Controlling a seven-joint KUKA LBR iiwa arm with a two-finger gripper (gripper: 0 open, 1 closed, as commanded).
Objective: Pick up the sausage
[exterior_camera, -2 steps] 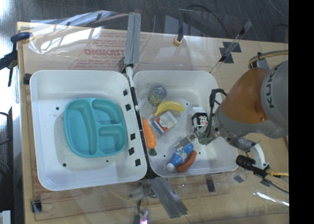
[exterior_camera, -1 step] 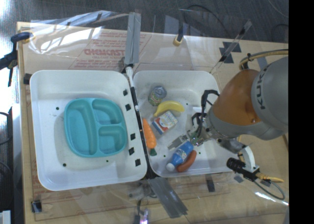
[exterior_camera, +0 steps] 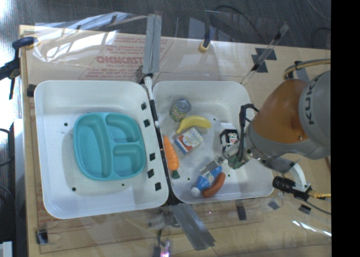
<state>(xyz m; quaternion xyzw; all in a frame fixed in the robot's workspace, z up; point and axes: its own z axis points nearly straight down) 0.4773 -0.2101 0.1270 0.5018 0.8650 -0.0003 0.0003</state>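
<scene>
The sausage (exterior_camera: 215,185), reddish brown and short, lies near the front wall of the right bin (exterior_camera: 247,90). It rests against a blue and white bottle (exterior_camera: 206,180) on its left. My gripper (exterior_camera: 231,159) hangs low in the right half of that bin, just behind and to the right of the sausage, and is not seen touching it. The grey arm with its orange band (exterior_camera: 284,118) reaches in from the right and covers the bin's right wall.
The right bin also holds an orange carrot (exterior_camera: 171,153) along its left wall, a small carton (exterior_camera: 189,140), a banana (exterior_camera: 194,122) and a tin can (exterior_camera: 180,109). In the left bin (exterior_camera: 50,194) sits a teal divided tray (exterior_camera: 109,145).
</scene>
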